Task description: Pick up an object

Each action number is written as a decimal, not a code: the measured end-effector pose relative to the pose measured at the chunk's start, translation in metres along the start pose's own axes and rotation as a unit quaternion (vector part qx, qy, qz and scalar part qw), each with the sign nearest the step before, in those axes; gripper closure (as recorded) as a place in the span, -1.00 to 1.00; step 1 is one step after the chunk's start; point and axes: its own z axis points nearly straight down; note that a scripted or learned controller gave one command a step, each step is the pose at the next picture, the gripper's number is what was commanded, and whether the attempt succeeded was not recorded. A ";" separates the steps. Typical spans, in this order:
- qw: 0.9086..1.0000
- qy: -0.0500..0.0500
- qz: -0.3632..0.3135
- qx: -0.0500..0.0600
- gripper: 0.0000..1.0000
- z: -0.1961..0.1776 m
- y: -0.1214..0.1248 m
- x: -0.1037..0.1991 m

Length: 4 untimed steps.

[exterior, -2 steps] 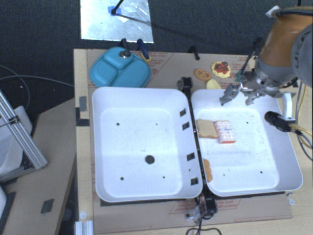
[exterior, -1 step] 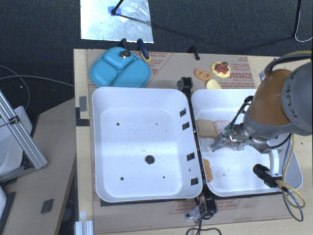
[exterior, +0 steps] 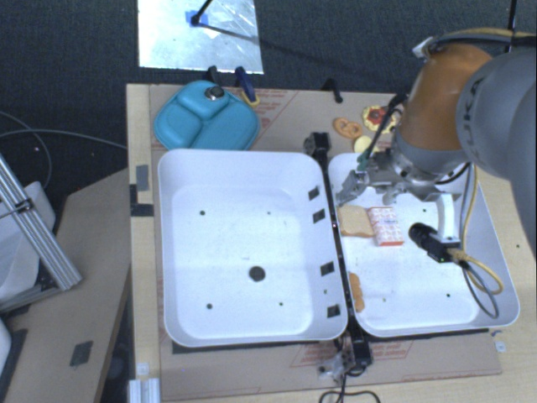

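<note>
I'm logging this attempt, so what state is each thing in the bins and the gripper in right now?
Gripper: low over the right bin's far left corner; nothing visibly held.
Red-and-white packet: lying flat in the right bin, not lifted.
Tan flat piece: lying flat beside the packet, on the bin floor.
Small orange piece: resting against the right bin's left wall.
Left bin: upright, level on the bench.
</note>
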 end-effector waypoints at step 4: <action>1.000 0.001 0.004 -0.001 1.00 -0.166 -0.086 0.065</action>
